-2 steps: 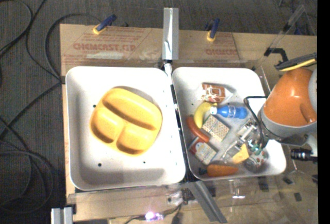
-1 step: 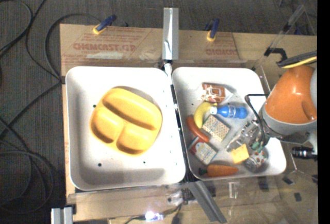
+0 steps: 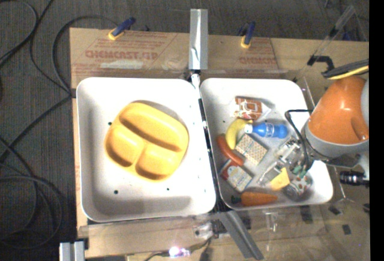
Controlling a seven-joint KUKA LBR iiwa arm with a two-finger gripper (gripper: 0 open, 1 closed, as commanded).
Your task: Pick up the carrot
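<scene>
You're looking at the carrot (image 3: 259,198) lying flat near the front wall of the right bin (image 3: 211,134), long axis running left-right, close to the bin's front rim. It's sitting free on the bin floor, nothing gripping it. Just behind it you're seeing a small patterned packet (image 3: 238,178) and a yellow wedge (image 3: 279,180), both near but seemingly not touching the carrot. Further back a red sausage-like piece (image 3: 230,152) is lying diagonally, with a banana (image 3: 235,132) curving beside it and a checkered packet (image 3: 251,148) between them and the gripper. A blue-and-white bottle (image 3: 268,130) is lying on its side toward the back, and a red-brown box (image 3: 248,107) is sitting behind that.

The gripper (image 3: 287,158) is hanging low over the right side of this bin, above the clutter and apart from the carrot; whether it's clenched or released you can't tell, since the metal parts are blurring into the objects. The arm (image 3: 342,119) with its orange band is coming in from the right edge.

The left bin (image 3: 87,134) is holding a yellow divided tray (image 3: 147,140), sitting roughly central.
</scene>
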